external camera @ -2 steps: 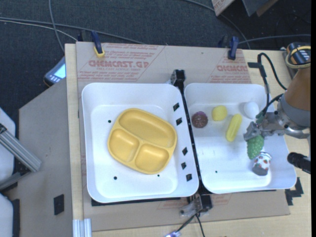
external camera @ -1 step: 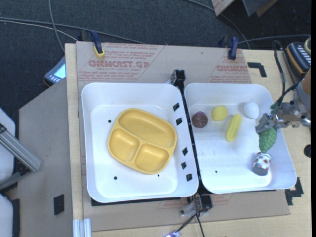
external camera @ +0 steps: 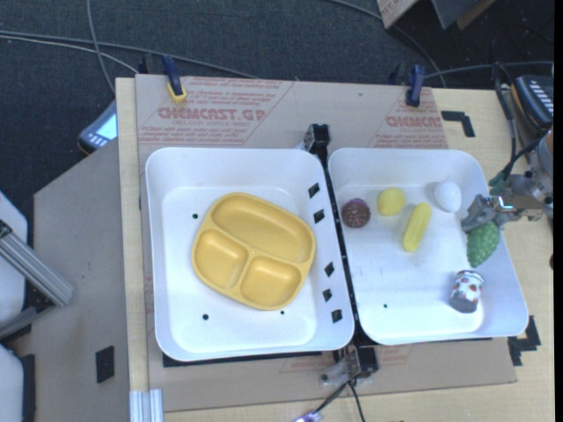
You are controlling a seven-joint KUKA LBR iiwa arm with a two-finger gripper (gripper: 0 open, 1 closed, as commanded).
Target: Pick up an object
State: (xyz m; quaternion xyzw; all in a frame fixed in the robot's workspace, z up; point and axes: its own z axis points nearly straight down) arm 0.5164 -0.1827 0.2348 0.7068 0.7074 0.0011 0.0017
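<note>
A: Entry one, risk?

B: Gripper (external camera: 486,211) at the frame's right edge, over the right bin (external camera: 422,323) rim; whether its fingers are released or clenched, I cannot tell. It may clip the wall and nudge the item away.

A: Entry two, item?

B: Green leafy toy (external camera: 482,244), bumpy, lying just below the gripper, near the bin's right wall.

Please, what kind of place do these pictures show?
Probably a robotics lab bench: two white bins clamped side by side on a board, toy food like a corn cob, and loose cables on the floor.
</note>
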